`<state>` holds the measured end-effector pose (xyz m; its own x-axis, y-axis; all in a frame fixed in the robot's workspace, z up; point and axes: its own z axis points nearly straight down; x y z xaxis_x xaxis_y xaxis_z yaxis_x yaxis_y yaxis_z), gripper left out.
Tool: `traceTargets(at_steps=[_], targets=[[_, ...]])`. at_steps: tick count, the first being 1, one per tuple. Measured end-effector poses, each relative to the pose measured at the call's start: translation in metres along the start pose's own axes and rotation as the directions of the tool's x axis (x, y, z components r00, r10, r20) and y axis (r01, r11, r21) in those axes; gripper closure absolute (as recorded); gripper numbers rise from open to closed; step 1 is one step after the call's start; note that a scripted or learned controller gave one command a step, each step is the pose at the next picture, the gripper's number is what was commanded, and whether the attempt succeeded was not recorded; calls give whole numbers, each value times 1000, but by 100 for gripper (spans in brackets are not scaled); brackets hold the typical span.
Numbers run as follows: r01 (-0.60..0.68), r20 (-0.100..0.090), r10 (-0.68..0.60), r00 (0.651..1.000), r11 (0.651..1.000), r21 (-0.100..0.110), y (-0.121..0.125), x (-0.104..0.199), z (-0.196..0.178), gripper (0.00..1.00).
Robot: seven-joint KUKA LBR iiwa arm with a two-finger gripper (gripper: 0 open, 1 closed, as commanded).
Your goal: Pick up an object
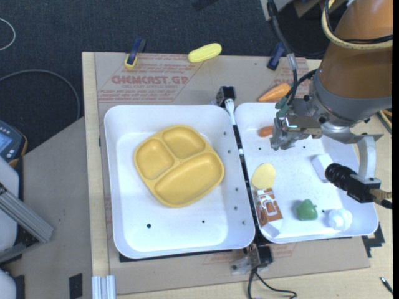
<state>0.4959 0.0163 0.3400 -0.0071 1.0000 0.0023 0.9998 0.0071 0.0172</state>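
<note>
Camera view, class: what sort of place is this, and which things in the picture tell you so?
Probably a robotics lab bench: a robot arm reaches over two white bins on a clamped board, with toy items such as a yellow divided plate and a green pepper.
</note>
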Motion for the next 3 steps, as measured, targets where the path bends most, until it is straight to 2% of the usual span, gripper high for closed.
traceTargets(at_steps=[1, 2, 3], targets=[[0, 0, 0, 1000, 1000, 9, -15, 66, -58, 100], [-2, 0, 2, 1000, 1000, 8, -13, 95, -123, 100], [-4, 4, 4, 1000, 1000, 25, -15, 120, -64, 100]])
